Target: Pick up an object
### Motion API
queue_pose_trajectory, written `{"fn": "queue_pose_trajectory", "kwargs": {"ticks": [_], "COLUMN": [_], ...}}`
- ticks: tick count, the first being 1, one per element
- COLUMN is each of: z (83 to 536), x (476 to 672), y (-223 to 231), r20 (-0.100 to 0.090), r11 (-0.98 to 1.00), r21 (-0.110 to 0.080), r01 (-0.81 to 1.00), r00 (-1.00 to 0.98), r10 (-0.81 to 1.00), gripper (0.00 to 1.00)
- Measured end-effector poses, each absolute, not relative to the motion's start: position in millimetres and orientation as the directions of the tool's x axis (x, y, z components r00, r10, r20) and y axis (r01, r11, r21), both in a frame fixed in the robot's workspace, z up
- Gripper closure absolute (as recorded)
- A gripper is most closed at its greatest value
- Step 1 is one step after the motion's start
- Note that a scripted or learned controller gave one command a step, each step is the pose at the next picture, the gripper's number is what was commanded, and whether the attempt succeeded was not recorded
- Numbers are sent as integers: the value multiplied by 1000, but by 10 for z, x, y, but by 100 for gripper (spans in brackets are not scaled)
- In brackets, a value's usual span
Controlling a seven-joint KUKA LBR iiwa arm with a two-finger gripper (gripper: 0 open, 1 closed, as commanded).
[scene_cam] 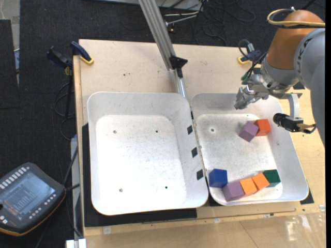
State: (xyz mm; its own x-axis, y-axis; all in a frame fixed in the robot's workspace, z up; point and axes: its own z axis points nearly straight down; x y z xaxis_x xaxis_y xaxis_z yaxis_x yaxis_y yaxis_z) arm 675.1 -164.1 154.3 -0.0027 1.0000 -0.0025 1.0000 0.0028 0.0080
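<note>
Claw first: the gripper (242, 104) hangs over the far edge of the right bin (289, 159), its dark tip pointing down toward the bin's back wall, and nothing is visible between its tips. Whether it is parted or closed I cannot tell from up here, because the tip is a small dark shape against the white wall. Above it sits the grey wrist and the orange band (289, 40), with the arm coming in from the right of the camera view.

Down in the right bin, two blocks sit near the gripper but apart from it — a purple block (249, 131) and an orange block (263, 126), touching each other, the orange one on the far right side of the purple. Well apart from them, along the near edge of the same bin, runs a row: a blue block (217, 177) at the left, then a second purple block (232, 190), a second orange block (249, 185) and a green block (271, 177), the last three packed side by side on a slant.

Across the divide, the left bin (103, 138) shows its speckled white floor. Both bins rest on a pale wooden board (129, 66), and a slanted metal pole (158, 27) crosses the far side of it. At bottom left, off the board, lies a handheld control pendant (26, 198).
</note>
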Motion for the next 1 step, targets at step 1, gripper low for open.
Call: {"fn": "queue_pose_trajectory", "kwargs": {"ticks": [1], "z": [2160], "x": [6737], "y": [-1569], "r20": [-2], "r11": [3], "r21": [9], "r01": [1000], "r00": [-3], "r10": [1000], "gripper": [100]}}
